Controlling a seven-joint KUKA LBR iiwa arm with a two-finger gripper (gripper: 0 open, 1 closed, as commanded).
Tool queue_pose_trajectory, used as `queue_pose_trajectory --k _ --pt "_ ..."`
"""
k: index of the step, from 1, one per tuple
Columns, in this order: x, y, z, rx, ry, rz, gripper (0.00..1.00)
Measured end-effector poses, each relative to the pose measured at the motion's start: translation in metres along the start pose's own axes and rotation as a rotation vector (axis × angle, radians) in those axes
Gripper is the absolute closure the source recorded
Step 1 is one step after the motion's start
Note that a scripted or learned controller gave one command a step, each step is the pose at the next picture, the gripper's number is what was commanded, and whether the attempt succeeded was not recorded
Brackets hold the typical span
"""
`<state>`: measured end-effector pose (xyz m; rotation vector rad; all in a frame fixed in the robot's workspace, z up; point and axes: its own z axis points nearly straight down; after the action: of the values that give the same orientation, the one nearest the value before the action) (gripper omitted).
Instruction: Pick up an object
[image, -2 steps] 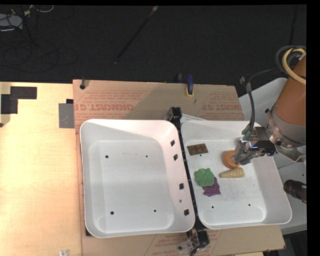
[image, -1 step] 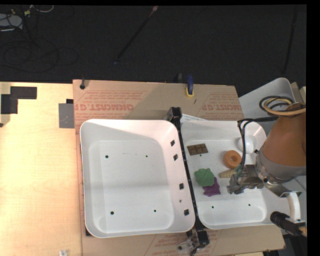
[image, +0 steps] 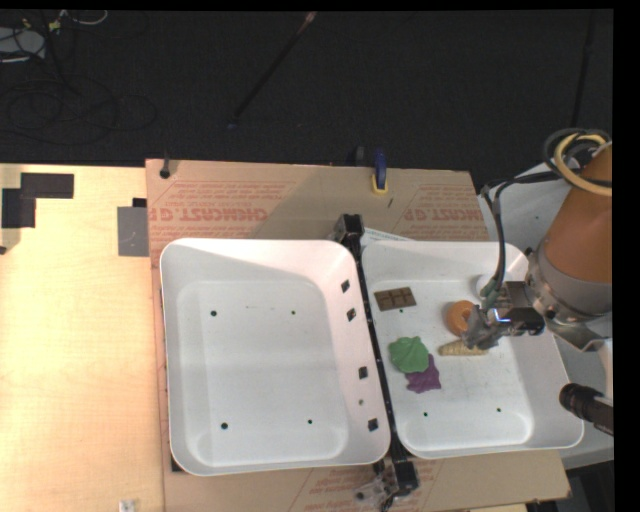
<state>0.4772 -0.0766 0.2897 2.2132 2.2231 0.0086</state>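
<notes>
Tool (image: 487, 325) low in the right bin (image: 520, 425), at 3 o'clock; cannot tell its grip state. Round orange object (image: 459, 316) touches it at 9 o'clock. Tan cone-like piece (image: 462, 348) just below. Crumpled green (image: 408, 353) and purple (image: 424, 379) lumps centre; flat brown rectangle (image: 394, 298) at 11.

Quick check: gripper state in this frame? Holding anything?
Gripper: low in the right bin, beside the orange object and the tan piece; open or shut cannot be told, no hold visible.
</notes>
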Motion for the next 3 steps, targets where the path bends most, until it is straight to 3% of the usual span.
queue_pose_trajectory --k 2,3 --pt "0.029 0.041 -0.074 0.006 -0.001 0.003 1.00" --pt "-0.012 -0.005 0.018 0.021 0.000 0.010 1.00"
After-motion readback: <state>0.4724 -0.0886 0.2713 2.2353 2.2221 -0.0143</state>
